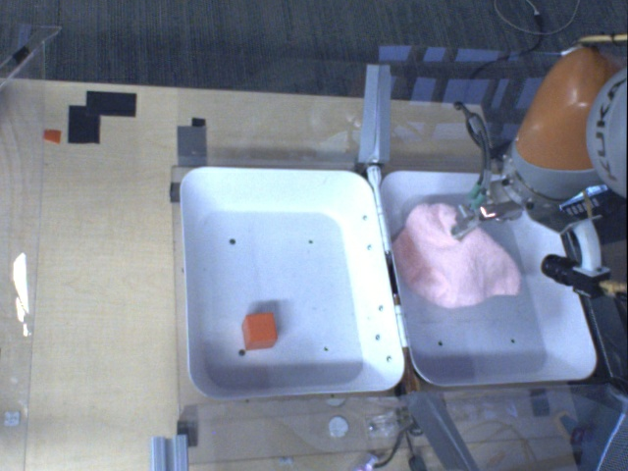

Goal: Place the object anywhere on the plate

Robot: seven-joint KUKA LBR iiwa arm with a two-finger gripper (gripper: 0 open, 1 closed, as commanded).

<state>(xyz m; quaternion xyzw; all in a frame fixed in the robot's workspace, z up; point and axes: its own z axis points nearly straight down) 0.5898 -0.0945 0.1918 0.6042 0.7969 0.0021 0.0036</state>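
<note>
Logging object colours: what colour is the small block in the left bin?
Orange-red block, clearest in the camera view, lying in the left bin.

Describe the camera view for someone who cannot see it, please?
A grey and orange robot arm reaches in from the right, its gripper over a pink plate lying in the right white bin. In the left white bin, a small orange block sits alone.

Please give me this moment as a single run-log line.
arm: over right bin | gripper: at pink plate, upper edge | orange block: left bin, lower left, untouched | placement: not done
</note>
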